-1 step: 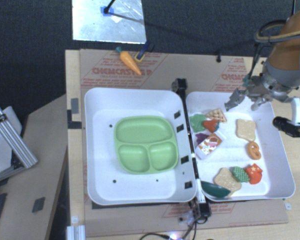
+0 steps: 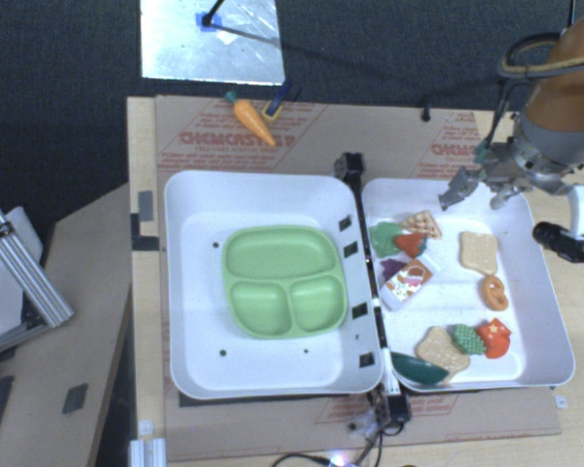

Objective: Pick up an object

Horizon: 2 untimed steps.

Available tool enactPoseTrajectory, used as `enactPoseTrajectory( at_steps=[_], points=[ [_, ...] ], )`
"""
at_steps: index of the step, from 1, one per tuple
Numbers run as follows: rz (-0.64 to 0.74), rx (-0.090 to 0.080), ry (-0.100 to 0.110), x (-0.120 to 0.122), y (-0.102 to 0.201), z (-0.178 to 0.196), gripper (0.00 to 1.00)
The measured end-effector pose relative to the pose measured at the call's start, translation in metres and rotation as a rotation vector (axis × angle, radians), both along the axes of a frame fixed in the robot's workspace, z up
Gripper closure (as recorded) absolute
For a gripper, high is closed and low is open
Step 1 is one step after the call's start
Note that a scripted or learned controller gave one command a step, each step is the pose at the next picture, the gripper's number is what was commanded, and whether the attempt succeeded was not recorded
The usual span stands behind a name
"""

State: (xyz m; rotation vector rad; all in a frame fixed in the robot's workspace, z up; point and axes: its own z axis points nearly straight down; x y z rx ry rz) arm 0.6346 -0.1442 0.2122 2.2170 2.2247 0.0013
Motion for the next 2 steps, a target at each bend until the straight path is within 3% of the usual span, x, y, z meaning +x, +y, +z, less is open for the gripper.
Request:
enactPoseTrajectory(
  at_steps=[2],
  points=[
    [-0.002, -0.001, -0.002, -0.01, -0.003, -0.106, 0.0]
  ],
)
